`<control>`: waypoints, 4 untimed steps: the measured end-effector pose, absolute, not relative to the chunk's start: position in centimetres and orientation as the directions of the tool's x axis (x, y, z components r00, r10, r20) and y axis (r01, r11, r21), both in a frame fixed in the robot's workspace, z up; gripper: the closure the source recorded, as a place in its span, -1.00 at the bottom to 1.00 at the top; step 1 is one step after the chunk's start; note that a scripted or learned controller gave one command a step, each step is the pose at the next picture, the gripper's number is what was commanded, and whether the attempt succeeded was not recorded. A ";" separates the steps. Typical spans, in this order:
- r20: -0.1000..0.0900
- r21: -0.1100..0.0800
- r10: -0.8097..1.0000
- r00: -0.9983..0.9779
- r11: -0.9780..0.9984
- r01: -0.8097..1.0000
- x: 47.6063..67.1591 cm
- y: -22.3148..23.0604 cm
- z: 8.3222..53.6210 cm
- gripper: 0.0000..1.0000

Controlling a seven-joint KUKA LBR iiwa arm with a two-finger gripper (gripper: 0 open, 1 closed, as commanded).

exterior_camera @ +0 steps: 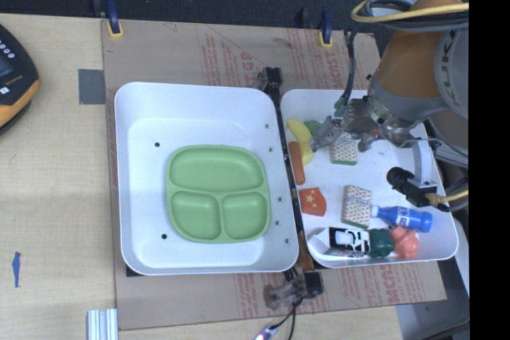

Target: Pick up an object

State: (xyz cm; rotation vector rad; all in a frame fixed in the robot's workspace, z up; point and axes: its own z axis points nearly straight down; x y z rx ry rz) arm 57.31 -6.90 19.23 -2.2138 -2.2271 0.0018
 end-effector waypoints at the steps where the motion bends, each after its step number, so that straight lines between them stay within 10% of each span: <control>1: -0.003 -0.001 1.000 -0.003 0.003 1.000 61.8 -11.8 9.2 -1.00; 2: -0.003 -0.004 1.000 -0.006 0.006 1.000 61.8 -11.8 10.2 1.00; 3: 0.001 -0.001 1.000 -0.006 0.006 1.000 62.4 -4.3 19.3 1.00; 4: 0.000 -0.005 1.000 -0.006 0.006 1.000 58.7 -1.1 21.3 1.00</control>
